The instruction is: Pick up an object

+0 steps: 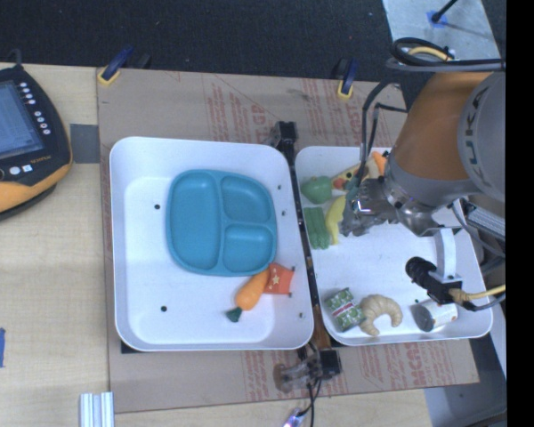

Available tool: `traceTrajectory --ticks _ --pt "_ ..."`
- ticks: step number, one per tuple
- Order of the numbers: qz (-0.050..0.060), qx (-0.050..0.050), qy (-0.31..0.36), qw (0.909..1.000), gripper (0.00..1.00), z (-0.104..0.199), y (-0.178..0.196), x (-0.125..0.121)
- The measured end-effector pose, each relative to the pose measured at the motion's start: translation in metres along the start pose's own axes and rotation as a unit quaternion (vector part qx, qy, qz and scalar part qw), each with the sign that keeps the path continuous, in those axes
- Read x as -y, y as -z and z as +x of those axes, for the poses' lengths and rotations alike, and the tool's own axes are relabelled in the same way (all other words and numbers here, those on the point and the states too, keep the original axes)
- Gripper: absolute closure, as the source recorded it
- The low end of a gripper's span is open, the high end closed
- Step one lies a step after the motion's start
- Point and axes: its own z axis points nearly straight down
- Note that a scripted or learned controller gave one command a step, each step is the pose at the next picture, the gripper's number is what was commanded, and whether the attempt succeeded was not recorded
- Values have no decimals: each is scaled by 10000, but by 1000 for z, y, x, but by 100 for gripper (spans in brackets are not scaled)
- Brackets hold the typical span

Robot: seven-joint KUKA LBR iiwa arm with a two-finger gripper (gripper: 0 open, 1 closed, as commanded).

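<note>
The arm reaches in from the right over the right bin. Its gripper hangs low over the bin's upper left part, right beside a cluster of toy food: a round green piece, a long green vegetable and a yellow piece. Some orange and yellow bits peek out behind the wrist. Nothing shows between the fingers. Near the bin's front lie a green-and-white packet and a tan croissant.
The left bin holds a blue divided plate, a toy carrot and a small red-orange piece. A tablet pendant lies on the bench at far left. Clamps and cables sit around the bins.
</note>
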Motion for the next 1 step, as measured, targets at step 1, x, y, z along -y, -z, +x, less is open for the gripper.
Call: traceTrajectory --ticks 1 --pt "6 1 -6 10000 0 -1 0 0"
